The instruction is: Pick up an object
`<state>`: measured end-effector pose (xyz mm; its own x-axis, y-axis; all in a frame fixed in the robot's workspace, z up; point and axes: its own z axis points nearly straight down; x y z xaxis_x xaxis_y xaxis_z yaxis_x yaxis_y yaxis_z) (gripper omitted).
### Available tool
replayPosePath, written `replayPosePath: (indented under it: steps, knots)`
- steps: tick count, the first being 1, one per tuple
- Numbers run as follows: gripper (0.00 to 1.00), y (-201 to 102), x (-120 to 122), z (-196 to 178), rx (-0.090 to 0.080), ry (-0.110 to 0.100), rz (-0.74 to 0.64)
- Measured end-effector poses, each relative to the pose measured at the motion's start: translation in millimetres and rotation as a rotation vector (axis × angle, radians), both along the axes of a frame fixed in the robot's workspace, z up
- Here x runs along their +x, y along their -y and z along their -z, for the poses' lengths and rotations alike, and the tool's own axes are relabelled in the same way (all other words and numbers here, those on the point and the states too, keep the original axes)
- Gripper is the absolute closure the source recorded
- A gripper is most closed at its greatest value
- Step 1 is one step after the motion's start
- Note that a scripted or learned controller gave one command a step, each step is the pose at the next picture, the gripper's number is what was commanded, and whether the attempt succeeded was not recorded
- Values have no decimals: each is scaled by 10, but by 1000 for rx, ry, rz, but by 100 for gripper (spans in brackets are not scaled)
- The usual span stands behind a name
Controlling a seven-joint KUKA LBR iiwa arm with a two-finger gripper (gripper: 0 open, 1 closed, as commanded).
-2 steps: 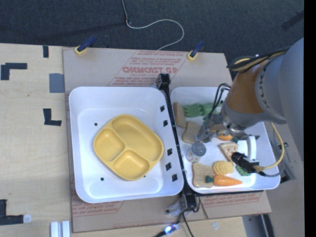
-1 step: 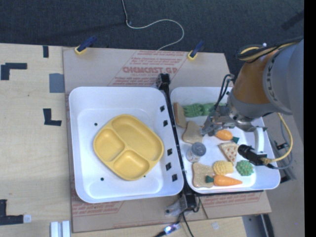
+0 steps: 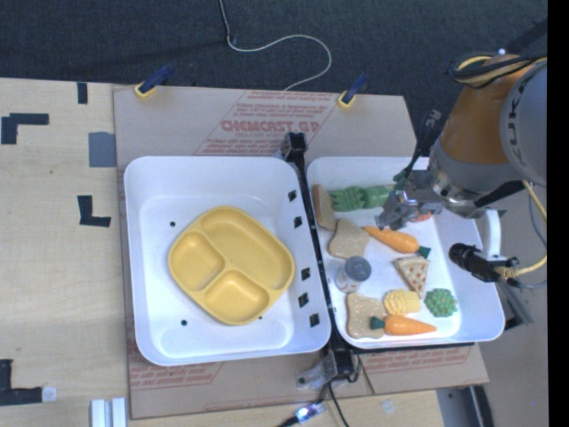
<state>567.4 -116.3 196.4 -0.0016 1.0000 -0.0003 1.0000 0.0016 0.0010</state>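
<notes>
Claw [image 3: 397, 210] just above carrot [image 3: 392, 237]

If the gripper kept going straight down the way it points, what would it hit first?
Most likely the upper carrot, lying just below the gripper in the right bin. Depth is hard to judge from this slant, so it might meet the bin floor beside it.

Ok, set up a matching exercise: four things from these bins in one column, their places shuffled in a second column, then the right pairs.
Things:
1. yellow divided plate
2. broccoli floret
3. corn cob
4. green vegetable

Places:
A. right bin, far edge
B. left bin, middle
C. right bin, near right corner
D. right bin, just left of the broccoli floret

Pairs: 1-B, 2-C, 3-D, 4-A
</notes>
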Motion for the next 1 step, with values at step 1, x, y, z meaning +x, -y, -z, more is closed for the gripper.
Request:
replayPosePath:
  steps: [1]
  knots:
    - [100,-5,6,-276,1,-3,0]
